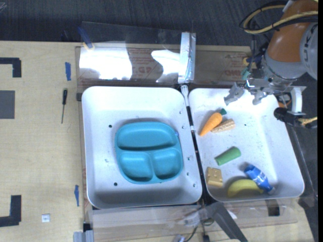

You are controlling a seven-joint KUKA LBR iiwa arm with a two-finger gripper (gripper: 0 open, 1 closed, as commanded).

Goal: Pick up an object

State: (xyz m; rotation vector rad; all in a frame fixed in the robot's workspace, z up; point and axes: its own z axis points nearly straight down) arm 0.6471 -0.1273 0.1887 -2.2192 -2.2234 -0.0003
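Note:
The right bin [282, 135] holds an orange carrot [210, 123], a tan bread piece [223, 126], a green cylinder [227, 156], a tan cheese block [214, 177], a yellow banana [241, 187] and a blue wrapped item [258, 178]. My gripper [247, 95] hangs over the bin's far edge, up and right of the carrot. Its two fingers [233, 94] are spread apart with nothing between them.
The left bin [96, 110] holds a blue divided tray [148, 150]. A clear plastic sheet [136, 59] stands behind the bins. The grey arm with its orange band [290, 37] and yellow cables enters from the upper right. Wooden bench lies to the left.

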